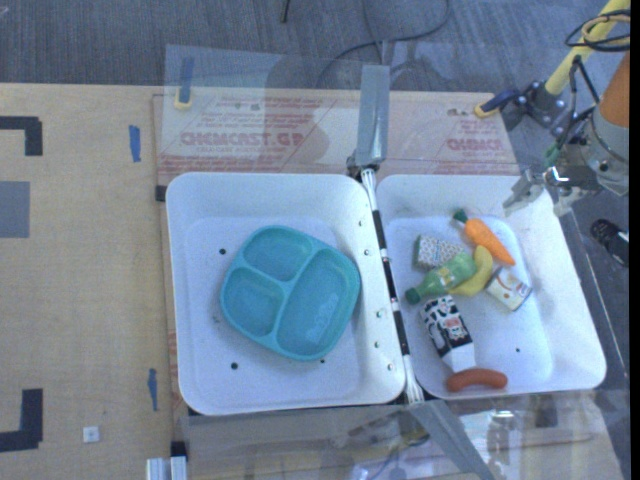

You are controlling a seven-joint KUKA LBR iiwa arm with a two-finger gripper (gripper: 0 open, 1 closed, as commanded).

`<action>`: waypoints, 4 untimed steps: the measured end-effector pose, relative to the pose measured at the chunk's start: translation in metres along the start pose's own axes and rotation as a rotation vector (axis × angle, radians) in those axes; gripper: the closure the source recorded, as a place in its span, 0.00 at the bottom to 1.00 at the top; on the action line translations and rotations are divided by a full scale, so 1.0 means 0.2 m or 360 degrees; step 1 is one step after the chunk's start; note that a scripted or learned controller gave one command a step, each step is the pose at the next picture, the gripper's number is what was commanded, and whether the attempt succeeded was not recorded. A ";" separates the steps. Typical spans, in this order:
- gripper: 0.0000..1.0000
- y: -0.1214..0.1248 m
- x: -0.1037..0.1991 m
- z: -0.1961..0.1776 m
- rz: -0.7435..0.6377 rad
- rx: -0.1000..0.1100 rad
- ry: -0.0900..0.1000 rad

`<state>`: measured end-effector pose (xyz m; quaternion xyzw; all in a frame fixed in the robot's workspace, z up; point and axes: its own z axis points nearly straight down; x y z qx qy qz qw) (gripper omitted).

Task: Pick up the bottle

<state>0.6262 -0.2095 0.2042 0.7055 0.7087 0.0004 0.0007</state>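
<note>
1. The bottle (pixel 440 281), green with a darker cap at its 8 o'clock end, lay on its side near the middle of the right bin (pixel 578 298), tilted along the 2-to-8 o'clock line.
2. The gripper (pixel 548 186) hung at the bin's 1 o'clock corner, over the rim and well apart from the bottle; at this size it was hard to make out, and I could not tell how it was set.
3. Open floor lay along the bin's 3 o'clock side and toward its 5 o'clock corner; the strip at 12 o'clock was also bare.
4. The bottle was crowded. A banana (pixel 478 272) touched it on the 3 o'clock side, and a patterned packet (pixel 435 250) sat just beside it at 12 o'clock.
5. A carrot (pixel 486 239) lay near at 1 o'clock, between bottle and gripper, and a small carton (pixel 509 290) rested against the banana's 4 o'clock end.
6. A black-and-white carton (pixel 446 330) lay just at 6 o'clock of the bottle, with a sausage (pixel 476 379) beyond it near the front rim.
7. The left bin (pixel 190 268) held a teal divided plate (pixel 290 291), across the divider at 9 o'clock.
</note>
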 end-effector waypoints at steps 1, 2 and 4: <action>0.00 -0.23 -0.07 0.42 -0.0913 -0.0004 -0.0001; 0.00 -0.47 -0.06 0.58 -0.1005 -0.0014 -0.0006; 1.00 -0.24 -0.08 -0.28 -0.1486 -0.0007 -0.0006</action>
